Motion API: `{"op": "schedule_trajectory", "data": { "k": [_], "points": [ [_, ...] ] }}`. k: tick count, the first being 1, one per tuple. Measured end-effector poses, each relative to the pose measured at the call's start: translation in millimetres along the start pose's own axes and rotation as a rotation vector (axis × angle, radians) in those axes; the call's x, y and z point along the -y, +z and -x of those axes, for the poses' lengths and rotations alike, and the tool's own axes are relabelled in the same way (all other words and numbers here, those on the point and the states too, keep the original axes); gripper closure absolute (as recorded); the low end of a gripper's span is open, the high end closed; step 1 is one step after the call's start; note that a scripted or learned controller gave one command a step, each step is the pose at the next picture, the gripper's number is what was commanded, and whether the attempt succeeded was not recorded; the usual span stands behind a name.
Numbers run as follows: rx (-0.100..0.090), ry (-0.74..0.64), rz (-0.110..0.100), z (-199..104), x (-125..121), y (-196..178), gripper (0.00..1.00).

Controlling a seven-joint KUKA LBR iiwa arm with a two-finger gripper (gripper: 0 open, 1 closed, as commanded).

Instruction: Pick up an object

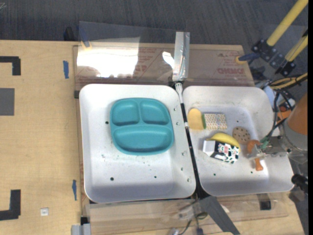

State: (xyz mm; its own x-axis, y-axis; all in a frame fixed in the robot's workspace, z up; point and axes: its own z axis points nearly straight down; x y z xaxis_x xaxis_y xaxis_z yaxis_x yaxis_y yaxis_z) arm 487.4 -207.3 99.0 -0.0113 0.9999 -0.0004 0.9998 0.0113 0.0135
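You are looking down on a wooden bench (pixel 39 131) that is carrying two white bins side by side, with grey carpet (pixel 146 4) lying beyond its far edge. Near the bench's left edge, black corner marks (pixel 12 65) and a grey patch (pixel 6 102) are sitting on the wood, and strips of blue tape (pixel 65 68) are sticking beside the left bin (pixel 98 175). A teal divided plate (pixel 142 125) is lying in the middle of that bin, slightly toward its far side. Behind both bins, a clear plastic sheet (pixel 127 58) is catching glare over a cardboard panel (pixel 220 65), and a strip of silver tape (pixel 181 55) is running up from where the bins meet.

In the right bin (pixel 234 180), a yellow sponge-like block (pixel 195 119) is resting near the left wall, touching a speckled card (pixel 215 120). A banana (pixel 224 139) is lying near the bin's middle, over a black-and-white patterned packet (pixel 222 151). A brown round cookie (pixel 239 132) is sitting just right of the banana. Small orange pieces (pixel 255 155) are lying near the right wall, just beside the gripper (pixel 264 151), which is hovering low at the bin's right side; you cannot tell how its fingers are standing. Yellow poles (pixel 288 16) are slanting across the far right corner.
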Motion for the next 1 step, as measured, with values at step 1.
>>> {"op": "schedule_trajectory", "data": {
  "k": [1],
  "points": [
    [0.001, 0.063, 0.0, -40.3, -43.6, -116.9, 1.0]
  ]
}}
